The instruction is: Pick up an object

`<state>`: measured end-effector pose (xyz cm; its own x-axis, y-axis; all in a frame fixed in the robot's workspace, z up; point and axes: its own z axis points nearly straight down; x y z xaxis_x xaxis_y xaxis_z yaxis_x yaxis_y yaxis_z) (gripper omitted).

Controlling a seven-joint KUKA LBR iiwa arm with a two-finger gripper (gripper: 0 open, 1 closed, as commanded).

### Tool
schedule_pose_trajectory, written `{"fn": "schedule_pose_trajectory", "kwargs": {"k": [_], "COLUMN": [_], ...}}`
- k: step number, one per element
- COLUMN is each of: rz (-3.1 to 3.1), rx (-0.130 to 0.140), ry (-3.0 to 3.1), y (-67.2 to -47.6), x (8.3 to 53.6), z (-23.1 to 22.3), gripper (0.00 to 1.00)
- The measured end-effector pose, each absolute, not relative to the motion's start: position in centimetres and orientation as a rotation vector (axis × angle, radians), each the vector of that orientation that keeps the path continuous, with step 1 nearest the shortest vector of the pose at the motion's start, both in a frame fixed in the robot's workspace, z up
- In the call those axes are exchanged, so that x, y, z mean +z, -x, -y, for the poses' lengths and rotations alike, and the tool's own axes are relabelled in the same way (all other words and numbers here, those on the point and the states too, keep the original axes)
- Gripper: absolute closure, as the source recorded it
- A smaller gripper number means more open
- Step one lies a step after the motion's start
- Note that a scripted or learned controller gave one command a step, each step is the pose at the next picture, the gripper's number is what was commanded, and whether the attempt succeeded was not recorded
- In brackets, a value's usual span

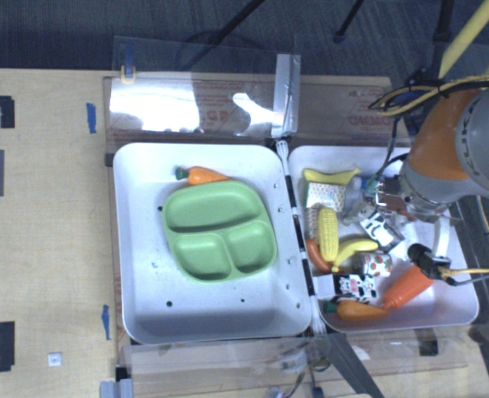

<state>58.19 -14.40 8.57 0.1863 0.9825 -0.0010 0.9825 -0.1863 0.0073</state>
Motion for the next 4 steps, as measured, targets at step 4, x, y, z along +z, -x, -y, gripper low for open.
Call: {"fn": "schedule_pose_trajectory", "kwargs": {"k": [4], "rz": [-2.557], "rx": [0.008], "ry": [-1.812], "y": [-51.5], "x": [10.2], "z": [9.8], "gripper": [0.00]}}
